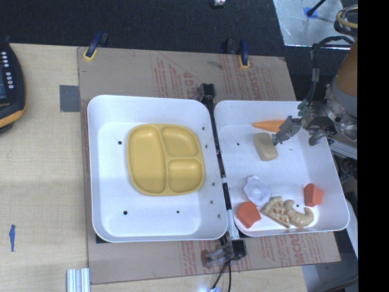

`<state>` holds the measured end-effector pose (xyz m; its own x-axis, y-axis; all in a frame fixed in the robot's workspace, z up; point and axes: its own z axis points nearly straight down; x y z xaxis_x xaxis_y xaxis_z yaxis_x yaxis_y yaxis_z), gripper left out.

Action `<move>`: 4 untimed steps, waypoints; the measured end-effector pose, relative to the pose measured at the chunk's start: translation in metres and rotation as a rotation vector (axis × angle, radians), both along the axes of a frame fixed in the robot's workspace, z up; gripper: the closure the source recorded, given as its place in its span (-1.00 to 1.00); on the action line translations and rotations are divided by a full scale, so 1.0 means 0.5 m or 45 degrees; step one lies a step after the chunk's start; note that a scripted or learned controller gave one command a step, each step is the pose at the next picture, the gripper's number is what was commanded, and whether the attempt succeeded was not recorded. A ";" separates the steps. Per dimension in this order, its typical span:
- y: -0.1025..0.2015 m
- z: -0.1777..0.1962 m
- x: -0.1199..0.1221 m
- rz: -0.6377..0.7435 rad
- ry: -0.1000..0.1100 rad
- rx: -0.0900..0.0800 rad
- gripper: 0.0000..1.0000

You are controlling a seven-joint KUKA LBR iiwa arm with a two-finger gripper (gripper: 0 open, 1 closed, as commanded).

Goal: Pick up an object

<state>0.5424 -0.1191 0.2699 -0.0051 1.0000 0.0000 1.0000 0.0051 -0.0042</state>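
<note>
Bench: cardboard sheet, two white bins side by side.
Left bin (103, 163): yellow divided tray (164, 159), flat.
Right bin (331, 175): carrot (267, 125), tan lump (265, 146), two red pieces, white cup, pretzel-like toy.
Gripper (296, 131): fingers spread, holding nothing, just right of carrot and lump.

arm (346, 78): cut off at right | carrot (270, 125): tip hidden behind gripper (298, 129)
</note>
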 end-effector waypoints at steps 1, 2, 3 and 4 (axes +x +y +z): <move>-0.035 -0.200 0.062 -0.001 0.009 0.000 -1.00; -0.073 -0.366 0.148 0.003 0.002 -0.003 -1.00; -0.052 -0.357 -0.017 -0.003 0.010 0.003 -1.00; -0.142 -0.234 0.167 0.002 -0.018 -0.007 -1.00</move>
<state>0.6257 -0.1900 0.1529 -0.0064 1.0000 -0.0055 0.9999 0.0065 0.0096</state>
